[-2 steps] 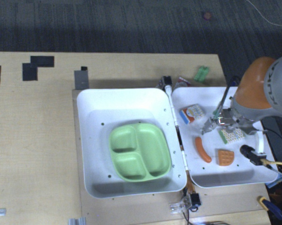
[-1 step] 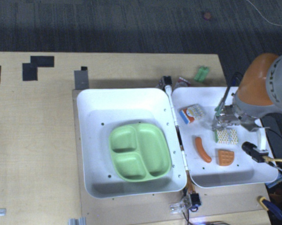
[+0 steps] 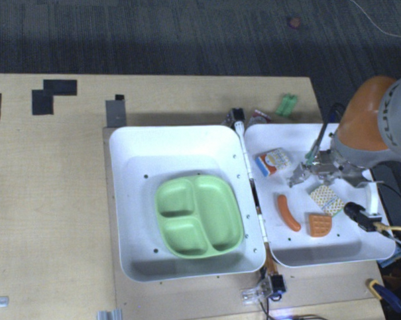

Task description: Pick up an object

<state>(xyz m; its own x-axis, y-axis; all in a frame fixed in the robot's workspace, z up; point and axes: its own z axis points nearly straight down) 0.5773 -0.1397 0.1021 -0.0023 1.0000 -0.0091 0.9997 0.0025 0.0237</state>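
Orange toy hot dog (image 3: 288, 212) lies in the right bin (image 3: 337, 249), just below-left of the pincer (image 3: 306, 174), whose metal fingers look spread; a checkered waffle-like square (image 3: 325, 198) sits beside it

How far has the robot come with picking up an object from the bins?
Nothing looks picked up yet. The two-finger gripper hangs low over the right white bin, near the small red-and-white box. The orange sausage-shaped toy, checkered flat piece and orange waffle-like piece lie loose. Grasping and lifting remain.
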